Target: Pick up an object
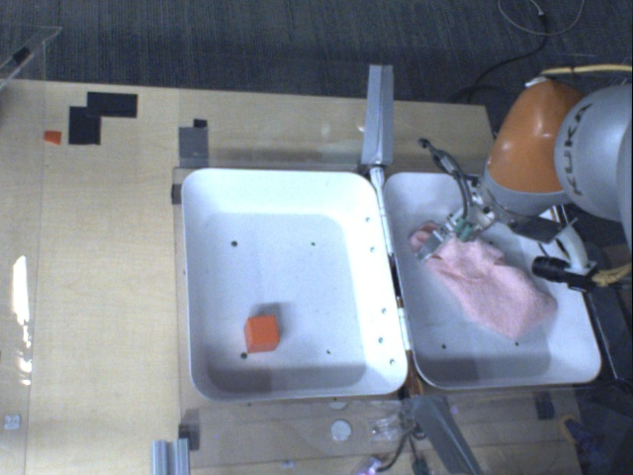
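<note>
A pink cloth (492,287) lies crumpled in the right white bin (435,354), spread from the bin's upper middle toward its lower right. My gripper (442,237) is low in that bin, right at the cloth's upper left end, with a small fold of pink showing just beside it. The grey arm with its orange band (529,151) reaches in from the right above the bin. A small orange cube (262,333) rests on the floor of the left white bin (213,265), near its lower left, far from the gripper.
A grey metal divider post (378,117) stands at the back between the two bins. Black cables (564,270) hang off the arm over the right bin's right rim. Black and orange markers (94,117) sit on the bench at the far left.
</note>
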